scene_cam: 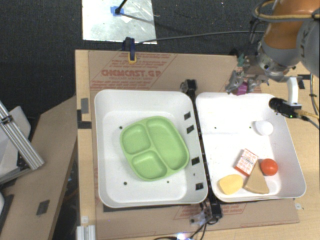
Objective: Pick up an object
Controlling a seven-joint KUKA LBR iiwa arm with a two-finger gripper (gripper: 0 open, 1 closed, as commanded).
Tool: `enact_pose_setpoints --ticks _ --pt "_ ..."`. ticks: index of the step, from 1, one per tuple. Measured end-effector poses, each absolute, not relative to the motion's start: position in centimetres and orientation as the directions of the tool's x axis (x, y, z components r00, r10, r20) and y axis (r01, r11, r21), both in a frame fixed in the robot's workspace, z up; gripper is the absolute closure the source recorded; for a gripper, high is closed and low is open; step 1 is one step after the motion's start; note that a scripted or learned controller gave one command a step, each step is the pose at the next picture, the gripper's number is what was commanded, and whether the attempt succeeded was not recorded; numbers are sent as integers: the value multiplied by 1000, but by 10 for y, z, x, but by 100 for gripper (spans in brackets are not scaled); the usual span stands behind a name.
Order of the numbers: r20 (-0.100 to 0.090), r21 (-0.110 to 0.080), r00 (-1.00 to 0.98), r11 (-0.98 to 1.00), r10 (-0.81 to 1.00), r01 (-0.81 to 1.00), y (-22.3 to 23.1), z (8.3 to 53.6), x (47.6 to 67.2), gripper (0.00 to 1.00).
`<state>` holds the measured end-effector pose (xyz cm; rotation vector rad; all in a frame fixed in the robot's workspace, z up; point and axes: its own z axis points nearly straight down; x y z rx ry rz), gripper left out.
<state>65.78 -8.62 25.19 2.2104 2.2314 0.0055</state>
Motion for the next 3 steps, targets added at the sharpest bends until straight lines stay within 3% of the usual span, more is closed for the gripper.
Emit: enact_pose_setpoints --ticks 3 --pt "2 2 -10 10 1000 1000 54 245 637 100"
